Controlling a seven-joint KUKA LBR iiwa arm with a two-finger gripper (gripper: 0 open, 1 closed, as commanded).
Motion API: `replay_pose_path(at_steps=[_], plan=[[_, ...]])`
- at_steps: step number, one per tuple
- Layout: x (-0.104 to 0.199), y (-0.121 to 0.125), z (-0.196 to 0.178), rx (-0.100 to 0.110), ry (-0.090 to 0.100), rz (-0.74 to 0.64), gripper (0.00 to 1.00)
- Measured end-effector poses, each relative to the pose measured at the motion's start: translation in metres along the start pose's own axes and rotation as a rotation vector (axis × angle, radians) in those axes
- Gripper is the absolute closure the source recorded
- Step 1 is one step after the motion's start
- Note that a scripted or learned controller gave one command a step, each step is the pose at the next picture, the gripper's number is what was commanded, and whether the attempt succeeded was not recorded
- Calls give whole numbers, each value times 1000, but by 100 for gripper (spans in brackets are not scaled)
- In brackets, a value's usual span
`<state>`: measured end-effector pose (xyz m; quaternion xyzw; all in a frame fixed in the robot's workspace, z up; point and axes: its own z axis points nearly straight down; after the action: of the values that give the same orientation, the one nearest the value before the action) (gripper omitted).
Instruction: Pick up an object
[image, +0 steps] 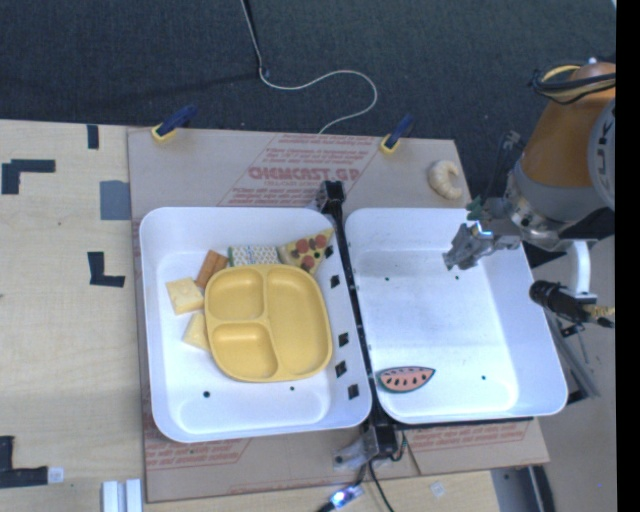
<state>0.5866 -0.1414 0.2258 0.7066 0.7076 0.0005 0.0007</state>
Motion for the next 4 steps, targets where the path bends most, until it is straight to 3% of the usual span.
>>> replay_pose_path(at_steps=[1, 2, 4], plan=[[50, 7, 12, 3, 1, -4, 100], [67, 20, 4, 2, 1, -1, 100], [72, 10, -8, 3, 1, 0, 100]])
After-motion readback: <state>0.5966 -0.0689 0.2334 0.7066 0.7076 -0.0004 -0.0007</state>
